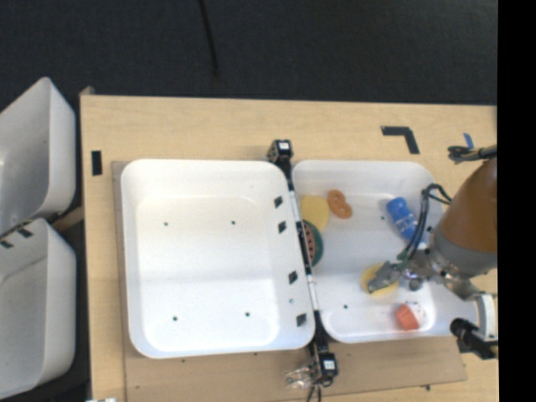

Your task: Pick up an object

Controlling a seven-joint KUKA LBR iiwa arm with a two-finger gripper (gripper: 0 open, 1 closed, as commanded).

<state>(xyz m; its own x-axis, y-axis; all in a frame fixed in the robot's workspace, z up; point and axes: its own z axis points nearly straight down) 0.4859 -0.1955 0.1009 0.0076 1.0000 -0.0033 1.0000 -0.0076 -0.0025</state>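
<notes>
The claw (387, 276) sits low in the right bin (360, 329), its tips right at a small yellow piece (378, 285) that lies just up-left of the red block (408, 316). Whether it grips, I cannot tell.

glossy white plastic bins (201, 342), matt wooden bench (209, 128)

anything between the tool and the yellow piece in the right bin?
Nothing visible. The tool is already at the yellow piece in the right bin. The blue object and red object lie off to either side, apart from it.
</notes>
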